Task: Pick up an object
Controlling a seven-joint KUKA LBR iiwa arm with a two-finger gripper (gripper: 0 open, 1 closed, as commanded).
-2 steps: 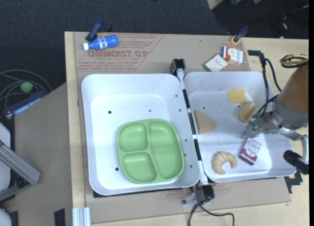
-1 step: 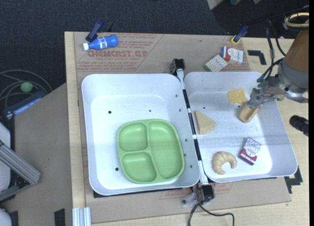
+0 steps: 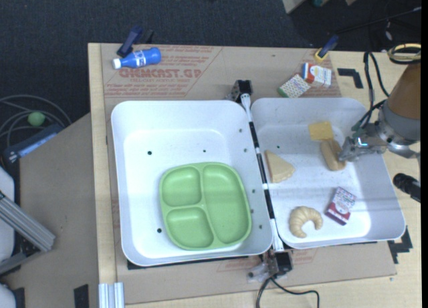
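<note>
My gripper (image 3: pixel 350 147) sits low over the right bin (image 3: pixel 384 230), at its right side, tip right at the brown bread-stick piece (image 3: pixel 330 155); whether it's spread or pinching anything I cannot tell, too small and dark from this angle. Can't confirm contact either, just touching or just beside. The piece lies slanted on the bin floor, just below the yellow cheese block (image 3: pixel 321 130), nearly touching it. Looks like toy food: probably light, stiff plastic, smooth so maybe a bit slippery, not fragile. Best hold is across its narrow width near the middle, coming straight down; the cheese close by its upper end could get bumped. Other options in the same bin: cheese wedge (image 3: pixel 279 166) by the left wall, croissant (image 3: pixel 305 220) near the front, small red-and-white carton (image 3: pixel 341 204) beside it, all well apart from each other. Left bin (image 3: pixel 134 126) holds the green divided plate (image 3: pixel 204 205), flat and wide, poor pinch target.
</note>
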